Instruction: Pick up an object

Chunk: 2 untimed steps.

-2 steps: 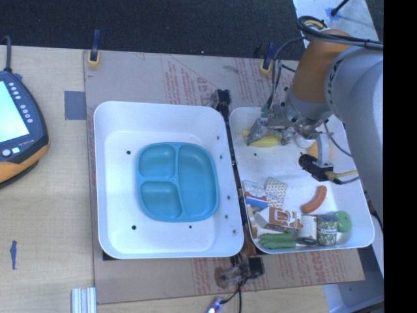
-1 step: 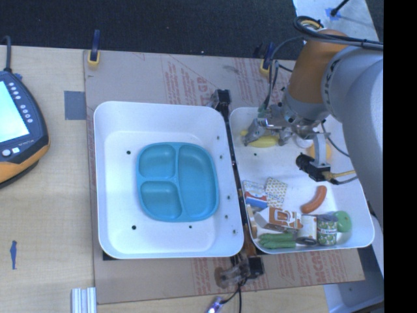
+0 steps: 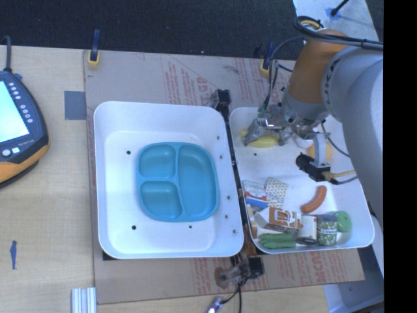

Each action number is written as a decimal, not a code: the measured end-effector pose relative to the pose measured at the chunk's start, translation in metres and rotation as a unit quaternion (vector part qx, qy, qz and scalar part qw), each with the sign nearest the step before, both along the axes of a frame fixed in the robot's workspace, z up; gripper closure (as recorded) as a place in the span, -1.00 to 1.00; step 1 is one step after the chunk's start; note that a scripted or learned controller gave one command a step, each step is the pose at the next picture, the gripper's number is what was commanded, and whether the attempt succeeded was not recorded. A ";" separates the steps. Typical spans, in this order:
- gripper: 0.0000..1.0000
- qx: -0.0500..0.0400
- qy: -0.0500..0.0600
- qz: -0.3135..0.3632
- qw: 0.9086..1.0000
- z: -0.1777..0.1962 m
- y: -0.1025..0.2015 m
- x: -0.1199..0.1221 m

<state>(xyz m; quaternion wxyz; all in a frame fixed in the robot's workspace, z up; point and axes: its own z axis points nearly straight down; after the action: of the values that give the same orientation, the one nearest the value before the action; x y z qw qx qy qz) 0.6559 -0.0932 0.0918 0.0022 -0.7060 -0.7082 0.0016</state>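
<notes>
The arm (image 3: 339, 77) hides the right bin's (image 3: 296, 248) far right corner and most of a yellow item (image 3: 262, 140) lying under the wrist. Whether the jaws stand open or closed cannot be told, nor whether they touch that item. The pendant (image 3: 16, 126) is cut off by the left edge. The packets (image 3: 273, 207) heaped at the bin's near end overlap, their print too small to read.

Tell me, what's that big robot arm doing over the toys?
The arm reaches into the right bin, and its gripper is low over a yellow banana at the far end. Other toy food, like a sausage, lies nearer the front. The left bin holds a blue tray.
</notes>
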 end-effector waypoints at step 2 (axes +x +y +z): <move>-1.00 0.000 -0.002 0.000 1.000 0.101 0.034 0.001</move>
<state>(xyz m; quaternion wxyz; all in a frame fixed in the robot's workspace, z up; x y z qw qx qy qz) 0.6568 -0.0593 0.1930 0.0006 -0.7058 -0.7085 0.0003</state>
